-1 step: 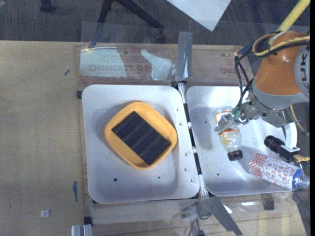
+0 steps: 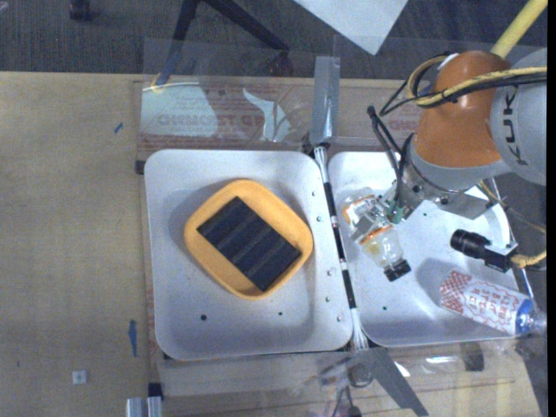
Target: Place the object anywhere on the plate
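Arm over the right bin, plate in the left bin.
The gripper [image 2: 375, 220] sits above a small clear bottle [image 2: 385, 252] in the right bin [image 2: 417, 320]; finger state cannot be told. The orange plate [image 2: 248, 237] lies in the left bin [image 2: 174, 302].

The plate [image 2: 248, 248] is orange-yellow with a dark, near-black square centre marked by faint stripes. Both bins [image 2: 174, 320] are white, and the bench [image 2: 61, 233] is pale tan wood. The arm [image 2: 521, 137] is grey with an orange band [image 2: 459, 111]. A small clear bottle [image 2: 387, 252] carries a black cap. The wrapped bottle [image 2: 485, 301] nearby wears a red-and-white patterned label — its cap is blue.
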{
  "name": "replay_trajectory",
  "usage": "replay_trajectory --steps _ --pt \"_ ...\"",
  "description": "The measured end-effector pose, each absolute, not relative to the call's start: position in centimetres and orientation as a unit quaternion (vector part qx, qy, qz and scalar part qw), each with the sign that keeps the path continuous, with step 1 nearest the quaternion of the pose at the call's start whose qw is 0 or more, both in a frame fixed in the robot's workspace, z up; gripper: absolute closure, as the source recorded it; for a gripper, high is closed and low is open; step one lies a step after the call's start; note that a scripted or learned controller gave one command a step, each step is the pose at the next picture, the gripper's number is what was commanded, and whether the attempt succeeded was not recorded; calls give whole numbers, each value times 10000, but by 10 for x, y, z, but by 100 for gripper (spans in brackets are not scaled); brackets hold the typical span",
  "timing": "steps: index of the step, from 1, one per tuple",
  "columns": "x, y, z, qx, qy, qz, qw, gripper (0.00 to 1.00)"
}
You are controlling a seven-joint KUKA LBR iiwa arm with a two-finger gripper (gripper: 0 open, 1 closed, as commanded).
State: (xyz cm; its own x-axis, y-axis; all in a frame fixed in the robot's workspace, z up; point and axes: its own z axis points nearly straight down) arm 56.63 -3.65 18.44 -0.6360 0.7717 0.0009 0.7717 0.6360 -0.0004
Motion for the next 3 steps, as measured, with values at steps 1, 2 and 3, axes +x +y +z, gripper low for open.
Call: replay_trajectory --steps 1,2,3 --pt "600 34 187 -3823 -9240 -19 -35 100" --pt "610 132 144 -2770 -9609 -9 -16 100" --pt "610 131 145 -2771 -9608 -12 -21 0"
